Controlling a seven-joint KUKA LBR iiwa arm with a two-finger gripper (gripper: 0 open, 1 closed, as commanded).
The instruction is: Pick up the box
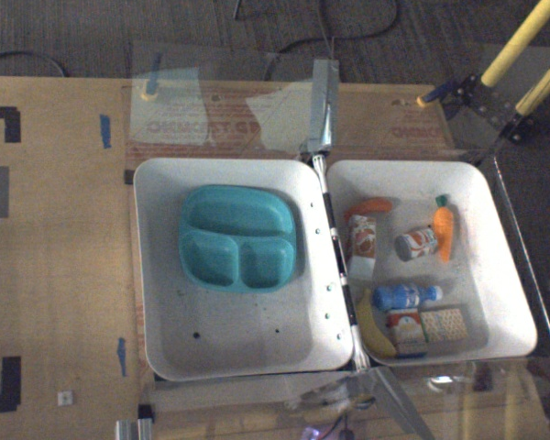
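I have not reached yet; the box point(443, 324) lies untouched in the right bin point(504, 246). Next I must come down above it. My hand's state I cannot tell.

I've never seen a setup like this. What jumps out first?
A teal divided tray sits alone in the left bin. The right bin holds a clutter of toy food: a carrot, a banana, a blue bottle and, near its front edge, a small box.
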